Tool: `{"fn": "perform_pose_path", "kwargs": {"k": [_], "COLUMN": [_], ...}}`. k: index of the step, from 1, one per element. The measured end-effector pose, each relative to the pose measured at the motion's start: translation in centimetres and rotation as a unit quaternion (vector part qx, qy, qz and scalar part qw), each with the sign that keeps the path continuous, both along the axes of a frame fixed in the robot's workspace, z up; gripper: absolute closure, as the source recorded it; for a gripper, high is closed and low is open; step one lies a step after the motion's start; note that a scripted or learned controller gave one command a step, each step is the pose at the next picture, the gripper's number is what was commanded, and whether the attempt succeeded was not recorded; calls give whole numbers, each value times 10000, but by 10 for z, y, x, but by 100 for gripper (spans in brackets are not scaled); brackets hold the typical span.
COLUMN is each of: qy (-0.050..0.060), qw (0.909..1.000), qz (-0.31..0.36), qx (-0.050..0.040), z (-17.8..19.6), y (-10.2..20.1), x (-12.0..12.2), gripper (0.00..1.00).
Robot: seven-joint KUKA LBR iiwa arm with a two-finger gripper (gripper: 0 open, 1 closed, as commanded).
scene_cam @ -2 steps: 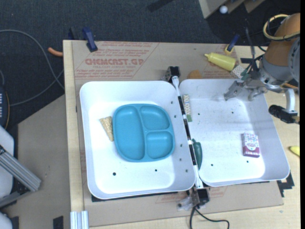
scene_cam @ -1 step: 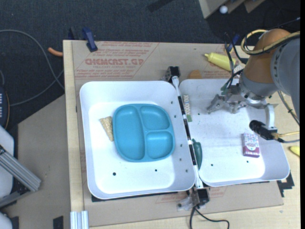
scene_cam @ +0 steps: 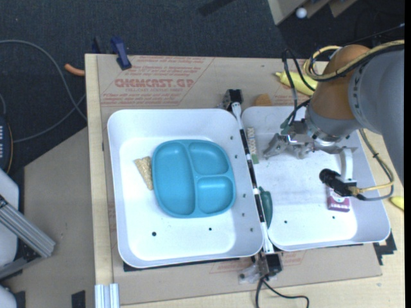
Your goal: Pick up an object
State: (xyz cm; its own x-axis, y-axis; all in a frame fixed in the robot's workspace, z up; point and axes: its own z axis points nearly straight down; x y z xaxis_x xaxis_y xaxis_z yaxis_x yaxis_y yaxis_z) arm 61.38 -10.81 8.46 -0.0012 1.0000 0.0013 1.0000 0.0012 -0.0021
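Gripper (scene_cam: 279, 145) over right bin (scene_cam: 302, 194), green object (scene_cam: 265, 205) at rim

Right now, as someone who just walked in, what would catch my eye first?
The big blue divided plate in the middle of the left bin stands out most, with a tan speckled piece tucked at its left edge. Next comes the grey and orange arm reaching in from the right over the right bin, where a small purple thing lies near the right wall.
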Motion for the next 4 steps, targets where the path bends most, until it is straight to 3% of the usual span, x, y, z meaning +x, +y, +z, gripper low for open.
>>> {"fn": "perform_pose_path", "kwargs": {"k": [1, 2, 3, 4], "qy": [-18, -24, -7, -2], "qw": [10000, 10000, 10000, 10000], "qz": [-7, -7, -1, -14], "qx": [-16, -18, 0, -10], "z": [0, 47, 46, 71], "y": [-51, -114, -43, -101], "x": [13, 53, 6, -58], "gripper": [0, 0, 0, 0]}}
